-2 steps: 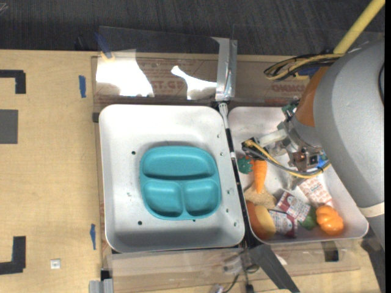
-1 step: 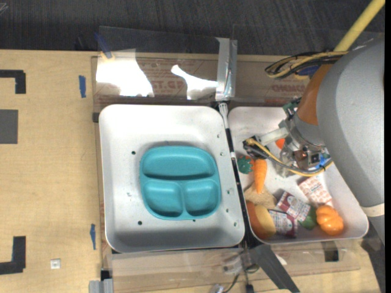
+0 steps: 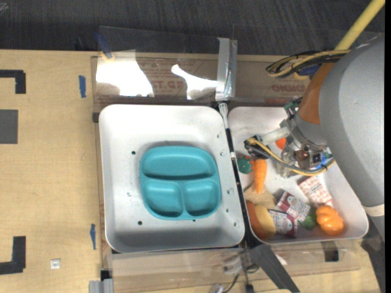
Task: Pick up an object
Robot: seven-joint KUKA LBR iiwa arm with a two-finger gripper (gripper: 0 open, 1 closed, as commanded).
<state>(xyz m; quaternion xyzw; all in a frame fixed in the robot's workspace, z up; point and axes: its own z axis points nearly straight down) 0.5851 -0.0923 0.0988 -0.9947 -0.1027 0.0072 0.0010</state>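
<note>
We record the arm (image 3: 357, 121) as the largest item: it enters from the right, its grey body covering the right bin's upper right corner, the orange band showing above the wrist. The wrist points down and to the left into that bin. The gripper (image 3: 294, 154) sits low over the bin's middle, amid yellow and black cables. We cannot tell how its jaws stand; the wrist hardware hides them, and we see nothing clearly held between them.

We count two white bins side by side, touching along a central divider. The left bin (image 3: 116, 133) holds one teal tray (image 3: 180, 180) with three compartments, lying flat in the middle.

The right bin (image 3: 241, 124) holds the loose objects, gathered along its left side and front. We count one carrot (image 3: 259, 174), upright along the left wall, just left of the gripper. A green piece (image 3: 244, 163) lies beside the carrot's top. Two red-and-white packets (image 3: 294, 207) lie near the front, one beside the other. One orange fruit (image 3: 330, 220) sits in the front right corner. One yellow-orange item (image 3: 262, 220) lies at the front left, touching a packet.
</note>
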